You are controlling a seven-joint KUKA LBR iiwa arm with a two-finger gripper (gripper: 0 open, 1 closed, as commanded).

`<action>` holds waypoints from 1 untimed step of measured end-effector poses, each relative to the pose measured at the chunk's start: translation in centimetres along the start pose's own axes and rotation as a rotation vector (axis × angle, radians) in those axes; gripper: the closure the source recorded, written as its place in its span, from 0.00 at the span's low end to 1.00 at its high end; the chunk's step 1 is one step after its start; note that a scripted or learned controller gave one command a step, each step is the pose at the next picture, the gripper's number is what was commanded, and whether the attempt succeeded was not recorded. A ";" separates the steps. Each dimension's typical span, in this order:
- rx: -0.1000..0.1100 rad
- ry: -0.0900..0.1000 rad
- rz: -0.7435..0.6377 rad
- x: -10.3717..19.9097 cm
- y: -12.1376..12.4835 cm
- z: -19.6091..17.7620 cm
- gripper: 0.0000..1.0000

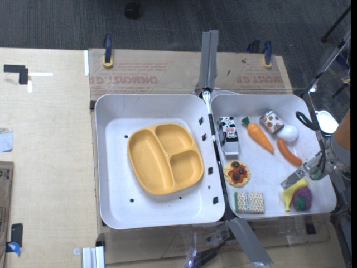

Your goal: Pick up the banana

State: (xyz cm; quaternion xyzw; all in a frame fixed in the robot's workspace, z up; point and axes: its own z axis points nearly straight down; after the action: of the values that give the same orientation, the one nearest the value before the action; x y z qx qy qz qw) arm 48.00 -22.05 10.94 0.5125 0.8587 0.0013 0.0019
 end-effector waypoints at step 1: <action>0.006 0.003 0.188 6.9 3.4 -0.1 0.00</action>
State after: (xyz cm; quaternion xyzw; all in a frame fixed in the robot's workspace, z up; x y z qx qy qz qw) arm 47.75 -14.36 11.04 0.5907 0.8069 -0.0003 -0.0010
